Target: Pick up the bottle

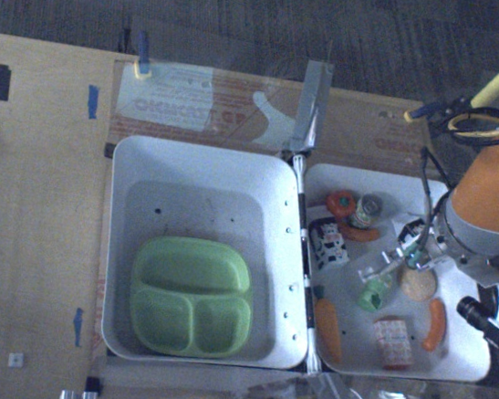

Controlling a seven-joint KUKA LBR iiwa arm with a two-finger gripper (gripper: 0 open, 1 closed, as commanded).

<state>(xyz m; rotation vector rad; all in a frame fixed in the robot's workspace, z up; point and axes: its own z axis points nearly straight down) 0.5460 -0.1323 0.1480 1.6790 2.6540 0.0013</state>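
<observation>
My pincer (404,258) hangs low over the right bin (465,367), its tip down among the toys near the bin's middle. I cannot tell how it stands, parted or closed; the metal there is too small and blurred to read.

The bottle, as I judge it, is the small green bottle (372,297), lying on the bin floor just beside and below my pincer in the camera view, toward the near side of the bin and slightly to the left. It looks tilted or on its side, its long axis running roughly from my tip down toward the near wall, though that is hard to make out.

Around it: a tan round piece (419,284) close on the right, a red-and-white packet (393,341) nearer the front, an orange carrot (330,330) by the left wall.

The left bin (134,169) holds a green divided plate (192,296).

So my next move is short: a small shift toward the near wall, then down across the bottle's narrow width.
</observation>
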